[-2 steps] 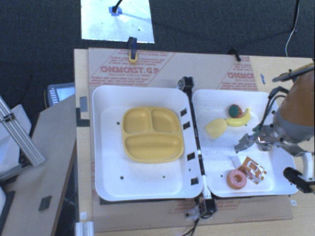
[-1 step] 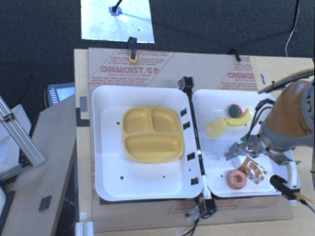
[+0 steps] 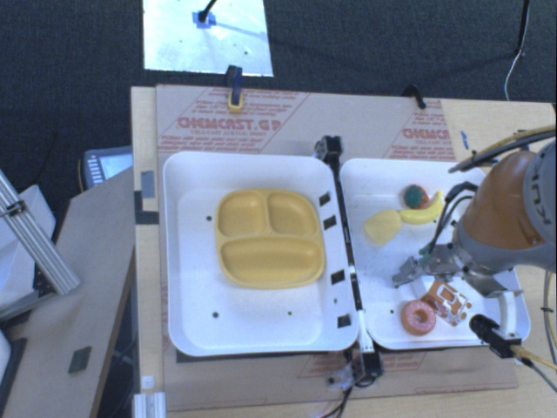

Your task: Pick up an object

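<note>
a yellow divided tray (image 3: 265,238) is held in the left bin (image 3: 187,233). in the right bin (image 3: 374,177) are found a pale yellow piece (image 3: 381,225), a banana (image 3: 421,215) and a donut (image 3: 419,318). the gripper (image 3: 416,271) is lowered just above the donut; whether its fingers are spread cannot be told.

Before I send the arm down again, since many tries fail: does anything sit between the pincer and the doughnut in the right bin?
Nothing visible does. The pincer hangs just above the doughnut, bare bin floor between them; an orange-and-white piece lies beside it.
</note>
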### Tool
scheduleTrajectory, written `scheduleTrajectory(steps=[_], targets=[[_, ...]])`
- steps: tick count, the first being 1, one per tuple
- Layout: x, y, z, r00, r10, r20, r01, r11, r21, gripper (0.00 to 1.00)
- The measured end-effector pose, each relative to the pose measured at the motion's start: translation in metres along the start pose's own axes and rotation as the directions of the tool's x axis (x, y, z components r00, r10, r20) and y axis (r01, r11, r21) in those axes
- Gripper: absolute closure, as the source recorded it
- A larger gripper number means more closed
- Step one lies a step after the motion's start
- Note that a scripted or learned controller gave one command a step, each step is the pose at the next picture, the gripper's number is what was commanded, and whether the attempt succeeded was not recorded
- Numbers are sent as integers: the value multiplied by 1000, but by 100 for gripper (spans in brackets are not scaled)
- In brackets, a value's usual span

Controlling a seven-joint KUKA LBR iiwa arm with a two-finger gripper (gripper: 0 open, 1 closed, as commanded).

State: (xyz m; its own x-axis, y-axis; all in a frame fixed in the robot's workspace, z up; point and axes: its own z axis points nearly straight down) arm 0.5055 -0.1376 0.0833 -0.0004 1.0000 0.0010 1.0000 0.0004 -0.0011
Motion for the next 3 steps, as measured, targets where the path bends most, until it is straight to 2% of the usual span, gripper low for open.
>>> scheduleTrajectory(steps=[1,3], targets=[[-1,1,-11,1000,0,2,0,1000,-4,100],[4,-9,-103,1000,-4,2,4,1000,-6,100]])
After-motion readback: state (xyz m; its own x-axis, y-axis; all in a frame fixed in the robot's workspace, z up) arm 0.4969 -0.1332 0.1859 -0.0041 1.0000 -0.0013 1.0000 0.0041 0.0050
